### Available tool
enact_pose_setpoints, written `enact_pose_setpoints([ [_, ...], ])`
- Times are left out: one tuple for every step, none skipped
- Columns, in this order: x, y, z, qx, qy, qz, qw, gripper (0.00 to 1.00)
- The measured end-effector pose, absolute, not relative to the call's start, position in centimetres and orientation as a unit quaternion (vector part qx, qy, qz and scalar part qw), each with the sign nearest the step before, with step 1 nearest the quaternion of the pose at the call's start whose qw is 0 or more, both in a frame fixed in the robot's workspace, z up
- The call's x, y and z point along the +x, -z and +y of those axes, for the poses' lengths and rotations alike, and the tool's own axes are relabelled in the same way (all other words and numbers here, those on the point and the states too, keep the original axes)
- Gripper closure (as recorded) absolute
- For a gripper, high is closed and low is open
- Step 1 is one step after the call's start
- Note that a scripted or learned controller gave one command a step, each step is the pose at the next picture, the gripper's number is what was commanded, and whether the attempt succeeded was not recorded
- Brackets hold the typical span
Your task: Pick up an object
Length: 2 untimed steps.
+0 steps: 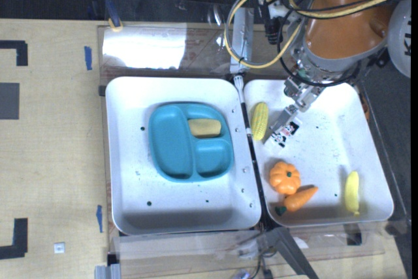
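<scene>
Currently the gripper [285, 129] is hovering in the right bin [372, 140], fingers apart and empty, just beside the corn [260, 121]; it should be centring over the cob before descending.

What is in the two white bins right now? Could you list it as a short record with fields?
left bin: blue divided plate with a yellow piece of food in one compartment
right bin: corn cob, small pumpkin, carrot, banana
gripper: above the right bin, beside the corn cob, holding nothing
</scene>
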<state>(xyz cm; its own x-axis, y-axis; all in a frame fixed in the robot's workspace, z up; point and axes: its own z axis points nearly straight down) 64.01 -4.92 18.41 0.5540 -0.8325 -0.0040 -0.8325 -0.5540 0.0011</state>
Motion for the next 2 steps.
enact_pose_setpoints([
  [60.7, -24.4, -12.8, -0.846, 0.0029, 0.533, 0.002, 0.0],
  [66.7, -16.0, -8.8, -0.913, -0.0006, 0.407, 0.003, 0.0],
])
